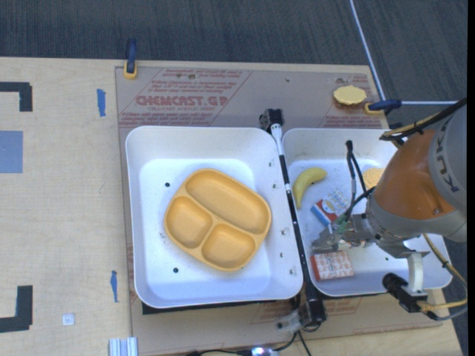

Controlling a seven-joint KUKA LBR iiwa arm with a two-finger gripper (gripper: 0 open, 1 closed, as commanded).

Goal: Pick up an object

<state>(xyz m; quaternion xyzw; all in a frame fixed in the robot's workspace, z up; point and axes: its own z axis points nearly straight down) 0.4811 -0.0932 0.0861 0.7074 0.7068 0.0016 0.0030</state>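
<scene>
Camera view: red packet (332,265) flat in the right bin (415,284), nearer the camera than the banana (308,183), likely the target. Gripper (332,237) between banana and packet, close to the packet, presumably lining up; grip state impossible to tell. 1 yellow plate (217,219) left of banana.

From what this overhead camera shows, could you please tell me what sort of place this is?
Probably a robotics lab bench set up for picking trials: two shallow white plastic bins clamped side by side on a plywood board, a grey arm with an orange band reaching in, and toy-like items such as a yellow banana.
</scene>
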